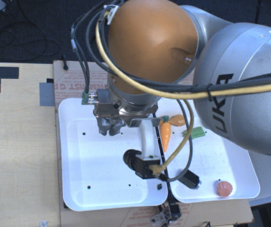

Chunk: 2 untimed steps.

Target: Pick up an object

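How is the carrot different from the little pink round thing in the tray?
The carrot is long, pointed and orange with a green top; the pink round thing is short, round and pinkish red. The carrot lies near the far edge of the right bin, next to the divider, under the arm; the pink round thing sits alone by the near right corner. Both are small toys resting in that same white bin.
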Tool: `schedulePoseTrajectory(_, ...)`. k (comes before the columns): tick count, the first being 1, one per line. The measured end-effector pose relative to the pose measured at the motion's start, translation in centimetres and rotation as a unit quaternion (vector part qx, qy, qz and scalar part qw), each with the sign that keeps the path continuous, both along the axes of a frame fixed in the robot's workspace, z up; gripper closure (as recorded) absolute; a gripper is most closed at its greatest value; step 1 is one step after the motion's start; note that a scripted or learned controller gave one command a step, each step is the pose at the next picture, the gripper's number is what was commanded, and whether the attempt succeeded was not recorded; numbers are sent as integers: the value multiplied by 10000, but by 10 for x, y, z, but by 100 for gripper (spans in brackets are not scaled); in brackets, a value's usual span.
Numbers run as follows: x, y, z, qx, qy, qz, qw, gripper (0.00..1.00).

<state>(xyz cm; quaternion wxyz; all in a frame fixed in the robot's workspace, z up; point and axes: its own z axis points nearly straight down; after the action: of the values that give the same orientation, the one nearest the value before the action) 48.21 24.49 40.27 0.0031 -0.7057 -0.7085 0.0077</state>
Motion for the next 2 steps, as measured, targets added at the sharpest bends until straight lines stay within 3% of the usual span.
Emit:
schedulePoseTrajectory(1, -9, -2, -138, -13, 16, -18, 10000, 100)
schedulePoseTrajectory(2, -6, -4, -120, 10, -25, -62, 10000, 100)
